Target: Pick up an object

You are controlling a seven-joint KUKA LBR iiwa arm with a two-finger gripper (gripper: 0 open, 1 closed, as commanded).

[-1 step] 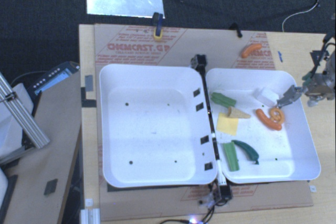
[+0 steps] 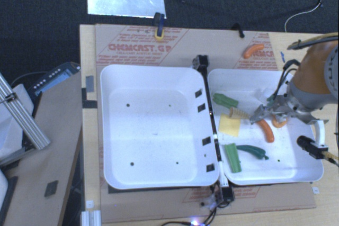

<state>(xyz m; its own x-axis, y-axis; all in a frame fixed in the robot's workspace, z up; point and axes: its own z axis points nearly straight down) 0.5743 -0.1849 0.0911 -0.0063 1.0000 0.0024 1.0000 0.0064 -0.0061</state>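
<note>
Orange carrot (image 2: 267, 130) lies in the right bin (image 2: 296, 174) just beside the hand (image 2: 263, 112); its spread unclear.

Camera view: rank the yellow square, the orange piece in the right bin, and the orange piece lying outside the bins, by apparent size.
1. yellow square
2. orange piece in the right bin
3. orange piece outside the bins
The two orange pieces look close; the outside one lies farther from the camera, so their order is unsure.

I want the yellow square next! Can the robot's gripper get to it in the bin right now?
Probably yes. The yellow square lies flat in the right bin with nothing on top, and the gripper hovers just beside it. A ridged cone touches its upper edge and might get bumped.
</note>
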